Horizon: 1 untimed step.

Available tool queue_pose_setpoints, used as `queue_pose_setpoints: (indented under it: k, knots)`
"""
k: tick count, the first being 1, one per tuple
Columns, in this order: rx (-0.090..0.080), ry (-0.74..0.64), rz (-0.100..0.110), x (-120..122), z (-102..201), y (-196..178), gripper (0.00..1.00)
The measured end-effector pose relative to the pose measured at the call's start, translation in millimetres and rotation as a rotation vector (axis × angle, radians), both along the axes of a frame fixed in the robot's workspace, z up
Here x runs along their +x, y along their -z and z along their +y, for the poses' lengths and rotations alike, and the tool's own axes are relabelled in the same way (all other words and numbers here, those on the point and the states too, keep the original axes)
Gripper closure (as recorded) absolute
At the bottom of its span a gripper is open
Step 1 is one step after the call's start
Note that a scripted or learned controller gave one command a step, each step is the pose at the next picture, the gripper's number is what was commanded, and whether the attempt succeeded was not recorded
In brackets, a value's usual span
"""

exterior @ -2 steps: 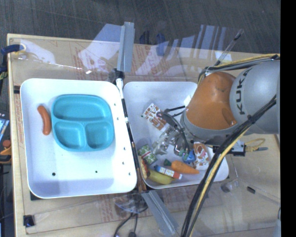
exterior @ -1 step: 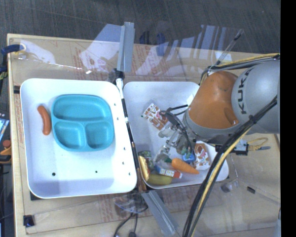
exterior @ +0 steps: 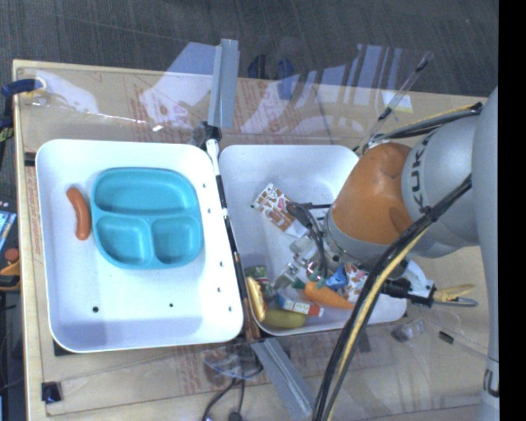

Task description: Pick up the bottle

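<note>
Beneath the gripper (exterior: 311,261), bottle (exterior: 300,306) lies.

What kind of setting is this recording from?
Probably a robot lab's grasping bench: a KUKA arm reaches over two white bins, one holding a blue divided tray and a toy sausage, the other mixed small items.

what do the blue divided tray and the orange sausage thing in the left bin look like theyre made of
Blue divided tray: likely moulded plastic, with smooth, rounded compartments and a soft sheen. Orange sausage: probably a plastic or rubber toy, given its uniform colour and slight gloss. Left bin: seemingly matte white plastic.
</note>
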<state>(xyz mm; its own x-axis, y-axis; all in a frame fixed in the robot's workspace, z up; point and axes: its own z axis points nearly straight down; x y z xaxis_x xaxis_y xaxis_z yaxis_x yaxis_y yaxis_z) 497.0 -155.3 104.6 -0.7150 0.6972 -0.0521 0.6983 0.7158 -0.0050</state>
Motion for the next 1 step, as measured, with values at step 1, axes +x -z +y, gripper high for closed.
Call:
queue_pose_setpoints:
  k: [1]
  knots:
    - [-0.007,-0.040,-0.009,-8.0,3.2,0.5,0.00]
